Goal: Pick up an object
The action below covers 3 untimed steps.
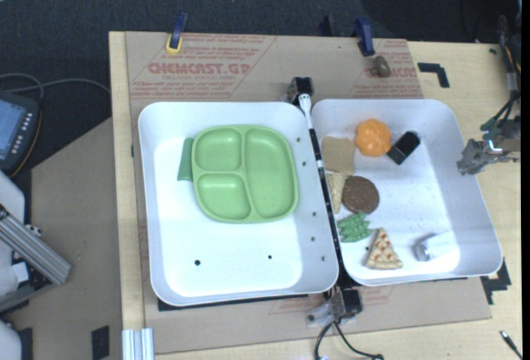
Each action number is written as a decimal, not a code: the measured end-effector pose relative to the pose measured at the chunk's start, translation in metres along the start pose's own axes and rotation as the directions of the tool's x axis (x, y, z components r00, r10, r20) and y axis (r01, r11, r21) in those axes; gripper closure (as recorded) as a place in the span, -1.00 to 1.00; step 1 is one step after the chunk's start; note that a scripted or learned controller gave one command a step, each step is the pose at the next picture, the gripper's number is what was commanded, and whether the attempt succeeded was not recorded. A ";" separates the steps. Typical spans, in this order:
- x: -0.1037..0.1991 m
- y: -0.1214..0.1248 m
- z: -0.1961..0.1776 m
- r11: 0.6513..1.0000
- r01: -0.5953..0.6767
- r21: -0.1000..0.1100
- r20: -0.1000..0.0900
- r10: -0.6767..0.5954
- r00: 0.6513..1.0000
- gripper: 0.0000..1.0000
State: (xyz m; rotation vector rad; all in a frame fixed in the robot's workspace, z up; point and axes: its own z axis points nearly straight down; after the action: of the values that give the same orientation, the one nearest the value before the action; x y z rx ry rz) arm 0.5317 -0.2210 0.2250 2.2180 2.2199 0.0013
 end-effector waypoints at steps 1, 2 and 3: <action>0.053 0.001 -0.009 1.000 0.005 0.003 -0.005 -0.005 1.000 1.00; 0.106 0.008 -0.016 1.000 0.006 0.003 -0.004 -0.006 1.000 1.00; 0.153 0.009 0.006 1.000 0.001 0.006 -0.003 -0.001 1.000 1.00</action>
State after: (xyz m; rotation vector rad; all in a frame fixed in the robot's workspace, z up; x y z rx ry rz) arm 0.5406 -0.0681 0.2190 2.2211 2.2257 -0.0015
